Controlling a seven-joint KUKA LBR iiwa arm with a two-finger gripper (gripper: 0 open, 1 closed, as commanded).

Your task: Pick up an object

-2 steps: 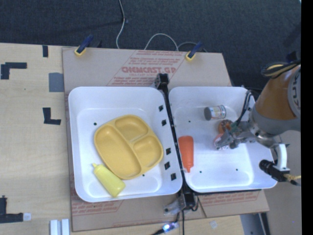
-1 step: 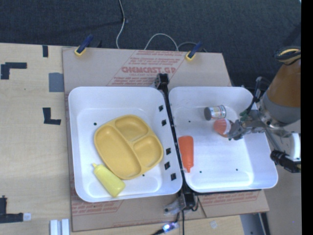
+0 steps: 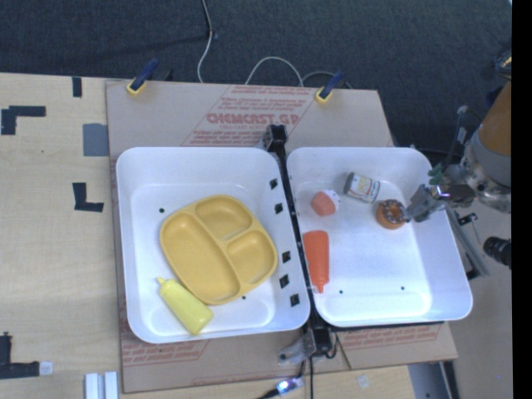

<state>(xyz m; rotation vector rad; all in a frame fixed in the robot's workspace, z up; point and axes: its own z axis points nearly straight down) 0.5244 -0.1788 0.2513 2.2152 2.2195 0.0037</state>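
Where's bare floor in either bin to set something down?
Right bin: the near half is open, from the orange carrot across to the right wall. Its far strip is crowded by the pink piece, small jar, donut and end effector. Left bin: the yellow tray and yellow bottle leave only margins.

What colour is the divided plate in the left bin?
Yellow; the divided plate shows clearly in the camera view.

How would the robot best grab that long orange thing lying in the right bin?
Probably from straight above, fingers closing across the narrow width of the orange carrot-like piece near its middle. It lies flat, lengthwise beside the bin's left wall, so the long sides are the easiest to pinch, though that wall leaves little room for one finger.
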